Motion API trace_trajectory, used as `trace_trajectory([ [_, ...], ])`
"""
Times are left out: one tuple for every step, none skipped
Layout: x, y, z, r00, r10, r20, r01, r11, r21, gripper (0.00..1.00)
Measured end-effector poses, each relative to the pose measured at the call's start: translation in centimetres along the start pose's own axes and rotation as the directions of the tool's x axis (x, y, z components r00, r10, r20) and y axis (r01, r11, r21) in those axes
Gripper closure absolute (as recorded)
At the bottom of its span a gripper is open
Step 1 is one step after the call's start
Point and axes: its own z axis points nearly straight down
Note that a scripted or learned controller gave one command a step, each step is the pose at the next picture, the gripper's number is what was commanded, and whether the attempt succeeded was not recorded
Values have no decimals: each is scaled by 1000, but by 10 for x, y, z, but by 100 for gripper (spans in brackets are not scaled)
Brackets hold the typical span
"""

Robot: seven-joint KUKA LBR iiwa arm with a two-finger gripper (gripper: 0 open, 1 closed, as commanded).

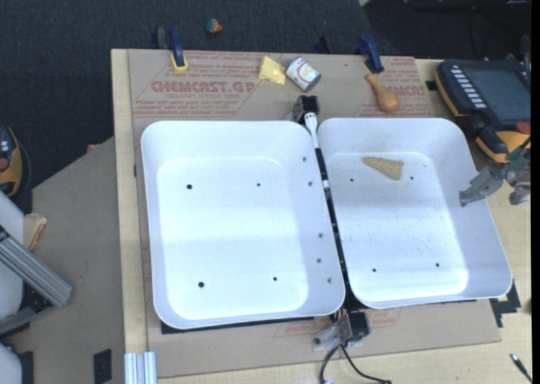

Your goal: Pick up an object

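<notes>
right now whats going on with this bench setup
A robot arm's end effector sits at the right edge of the right bin, holding nothing that can be seen. A tan wedge-shaped piece lies near the back of that bin, untouched. The left bin has nothing being worked on. A few small items, including a yellow piece, sit on the board behind the bins.

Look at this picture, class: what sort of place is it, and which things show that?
Probably a robotics lab bench: two shallow white plastic bins side by side on a brown cardboard-covered bench, blue clamps holding the board, and a grey metal gripper at the right bin's edge.
</notes>
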Motion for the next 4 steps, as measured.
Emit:
trace_trajectory([
  [-8, -12, -276, 1000, -1, 9, 1, 1000, -21, 0],
  [65, -11, -185, 1000, -8, -5, 8, 1000, 9, 0],
  [61, -11, -201, 1000, -2, 2, 2, 1000, -5, 100],
  [183, 3, -142, 1000, -14, -5, 14, 1000, 8, 100],
])
